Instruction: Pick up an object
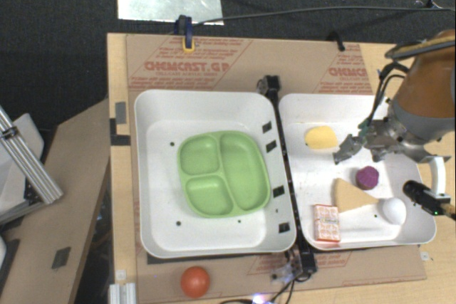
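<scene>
Two shallow white bins sit side by side on the counter, which is covered by brown printed board. The left bin holds a green divided tray lying flat near its middle. The right bin holds five loose things: a yellow lemon-shaped object toward 11 o'clock, a small purple ball near the centre, a pale wedge like a slice of cheese just at 7 o'clock of the ball, a white egg-shaped object touching the wedge's far end at 4 o'clock, and a small red-and-white box at the bin's 7 o'clock corner.

The arm reaches in from 3 o'clock, and the gripper hangs over the right bin between the lemon and the purple ball, close to both. Its tip is dark and blurred, so whether it is open or closed cannot be told, and nothing is seen held in it.

An orange ball rests on the counter at 6 o'clock of the left bin, outside it
</scene>
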You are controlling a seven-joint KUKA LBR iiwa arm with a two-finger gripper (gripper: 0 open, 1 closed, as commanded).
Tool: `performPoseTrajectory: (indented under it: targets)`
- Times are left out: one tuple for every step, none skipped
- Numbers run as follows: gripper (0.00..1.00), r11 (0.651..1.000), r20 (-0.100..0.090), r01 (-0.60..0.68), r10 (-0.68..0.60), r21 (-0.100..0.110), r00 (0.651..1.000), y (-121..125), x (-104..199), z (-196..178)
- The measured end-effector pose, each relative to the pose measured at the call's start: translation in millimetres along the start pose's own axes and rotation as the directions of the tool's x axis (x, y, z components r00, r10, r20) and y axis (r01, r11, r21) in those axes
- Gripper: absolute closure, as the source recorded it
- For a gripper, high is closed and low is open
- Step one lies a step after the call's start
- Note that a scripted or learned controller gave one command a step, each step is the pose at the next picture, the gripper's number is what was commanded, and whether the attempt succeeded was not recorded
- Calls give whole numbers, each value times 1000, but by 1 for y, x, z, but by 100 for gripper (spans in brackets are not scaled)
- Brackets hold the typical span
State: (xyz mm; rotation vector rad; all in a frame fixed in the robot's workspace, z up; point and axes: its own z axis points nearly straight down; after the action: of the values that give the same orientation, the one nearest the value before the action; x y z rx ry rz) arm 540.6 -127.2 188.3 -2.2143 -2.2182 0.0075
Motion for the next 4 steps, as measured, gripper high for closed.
performPoseTrajectory:
  targets:
    - [0,1000,2,2,-2,-10,1000,3,0,-5]
    - [0,1000,1,1,-1,-6,1000,6,4,38]
    - [0,1000,1,0,0,-5,1000,15,5,85]
    - [0,1000,1,-1,1,-7,1000,15,6,104]
